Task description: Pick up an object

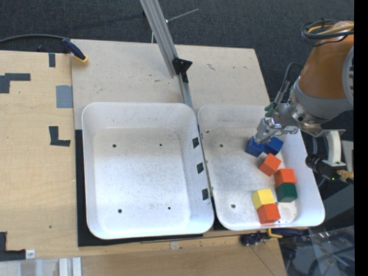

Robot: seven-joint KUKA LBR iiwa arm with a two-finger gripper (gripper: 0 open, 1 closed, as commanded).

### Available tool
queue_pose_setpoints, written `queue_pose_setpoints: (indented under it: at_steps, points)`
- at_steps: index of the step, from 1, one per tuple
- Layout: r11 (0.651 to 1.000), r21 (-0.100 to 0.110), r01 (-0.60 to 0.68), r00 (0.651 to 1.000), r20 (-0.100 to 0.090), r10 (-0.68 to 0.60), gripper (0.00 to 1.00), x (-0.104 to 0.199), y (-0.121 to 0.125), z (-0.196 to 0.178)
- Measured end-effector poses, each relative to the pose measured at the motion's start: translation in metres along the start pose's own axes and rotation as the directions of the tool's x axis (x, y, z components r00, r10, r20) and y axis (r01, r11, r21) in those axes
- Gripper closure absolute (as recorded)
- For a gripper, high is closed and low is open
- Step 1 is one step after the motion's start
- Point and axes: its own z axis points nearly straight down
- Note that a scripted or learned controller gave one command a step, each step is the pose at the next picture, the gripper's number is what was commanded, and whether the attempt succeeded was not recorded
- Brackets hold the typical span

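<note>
Gripper [267, 132] low in right bin [230, 171], upper right part, just over blue blocks [263, 146]. Open or shut: cannot tell, metal tip blurs into the blocks. Nothing seen lifted. Tip touching or nearly touching top of blue blocks; contact not certain. Grey wrist up-right of tip, orange band [328, 68] above that, arm reaching in from right edge. Cables looping near wrist and over the band.

Blue blocks: two pieces, one darker at left, one at right, pressed together, sitting on bin floor near right wall. Orange block [269, 164] just below-right of the blue ones, tilted like a diamond. Red block [285, 177] next down, touching green block [287, 192] under it. Yellow block [264, 198] left of green, red-orange block [268, 213] directly below yellow, touching. All blocks clustered along right side of right bin, running top to bottom.

Left bin [92, 165] beside right bin, rims overlapping at centre; floor speckled grey with a few dark dots. Black clips on shared rim. Grey metal rail [158, 25] slanting from top centre down to the bins' junction, black bracket near its lower end. Wooden bench [34, 154] under bins, grey tape marks on left part. Blue-yellow cable end [75, 49] at top left, black cord trailing left. Dark carpet behind.
</note>
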Motion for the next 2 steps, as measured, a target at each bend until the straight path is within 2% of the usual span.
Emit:
queue_pose_setpoints:
  at_steps: [2]
  points:
    - [1.000, 0.008, 0.005, 1.000, -0.002, -0.005, 1.00, 0.119, 0.009, 0.024]
